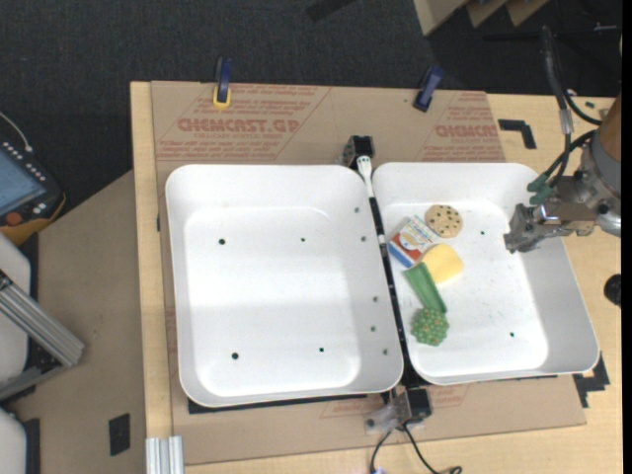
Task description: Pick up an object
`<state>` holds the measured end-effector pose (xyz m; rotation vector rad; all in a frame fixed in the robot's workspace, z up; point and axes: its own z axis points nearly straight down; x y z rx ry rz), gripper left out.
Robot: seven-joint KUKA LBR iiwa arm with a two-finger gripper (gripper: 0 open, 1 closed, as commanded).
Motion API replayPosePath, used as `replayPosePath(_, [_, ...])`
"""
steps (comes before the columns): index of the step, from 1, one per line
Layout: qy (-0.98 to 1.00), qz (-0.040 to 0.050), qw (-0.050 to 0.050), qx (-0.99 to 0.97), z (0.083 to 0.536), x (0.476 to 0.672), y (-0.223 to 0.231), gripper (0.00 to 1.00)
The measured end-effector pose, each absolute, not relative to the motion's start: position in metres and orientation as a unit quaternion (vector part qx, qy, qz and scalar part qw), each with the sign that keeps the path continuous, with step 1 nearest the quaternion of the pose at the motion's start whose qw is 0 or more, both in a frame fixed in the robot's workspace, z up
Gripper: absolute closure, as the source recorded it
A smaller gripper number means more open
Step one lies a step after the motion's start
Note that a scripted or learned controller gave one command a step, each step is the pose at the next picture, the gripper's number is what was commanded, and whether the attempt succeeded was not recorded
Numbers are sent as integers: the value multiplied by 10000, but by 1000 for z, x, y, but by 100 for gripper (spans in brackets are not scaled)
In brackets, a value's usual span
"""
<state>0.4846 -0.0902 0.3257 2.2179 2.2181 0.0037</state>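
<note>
1. Nearest the camera, at the bench's front edge, a small black clamp with a cable [410, 408] sits just below the seam between the two bins; it is too small to tell more.
2. Cardboard sheet [296, 117] under both bins carries red print; "CHEMCAST" and "G P" can be read at upper left, and a cut-off repeat of the same print shows at upper right; smaller lines beneath are too blurred to read.
3. Left white bin [188, 265] is the larger-looking tray; its floor shows a few dark dots.
4. Right white bin [553, 324] holds all the loose things, grouped at its left side near the dividing wall.
5. Gripper [520, 233] hangs over the right bin's right part, near the upper-right rim; its dark fingers are blurred, so I cannot tell whether they are apart or together; nothing shows between them.
6. Green vegetable toy [427, 304] lies well left of and below the gripper, long stem leading down to a knobbly head.
7. Yellow block [443, 263] touches the green stem's upper end; well apart from the gripper, to its left.
8. Red, white and blue packet [410, 240] lies just left of the yellow block; its printing cannot be read.
9. Round speckled cookie [444, 220] lies just above the packet and block; of the group it is closest to the gripper, though clearly apart.
</note>
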Motion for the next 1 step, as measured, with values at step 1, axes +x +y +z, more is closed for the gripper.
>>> replayPosePath(1, [7033,-25,-13,7109,247,477,-214,100])
